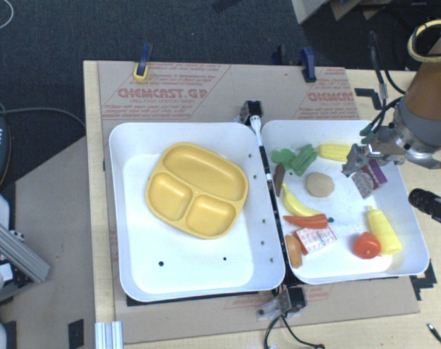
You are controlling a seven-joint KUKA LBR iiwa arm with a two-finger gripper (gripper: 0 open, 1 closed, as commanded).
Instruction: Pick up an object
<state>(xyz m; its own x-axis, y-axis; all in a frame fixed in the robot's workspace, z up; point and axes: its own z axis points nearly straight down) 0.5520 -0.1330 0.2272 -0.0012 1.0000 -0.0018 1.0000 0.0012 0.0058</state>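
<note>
Gripper [366, 167] hangs over right bin's [417, 231] upper right, near far wall; can't tell how it's set. Purple-grey packet [369, 179] directly under it. Toys crowd that bin w/ little free floor. Left bin [126, 195] has 1 yellow tray [197, 190], open floor around it.

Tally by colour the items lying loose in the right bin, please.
Yellow: 3 (corn, banana, bottle)
Green: 1 (leafy piece)
Red or orange: 4 (tomato, chili, carton, sausage)
Tan: 1 (round piece)
Total: 9
</note>
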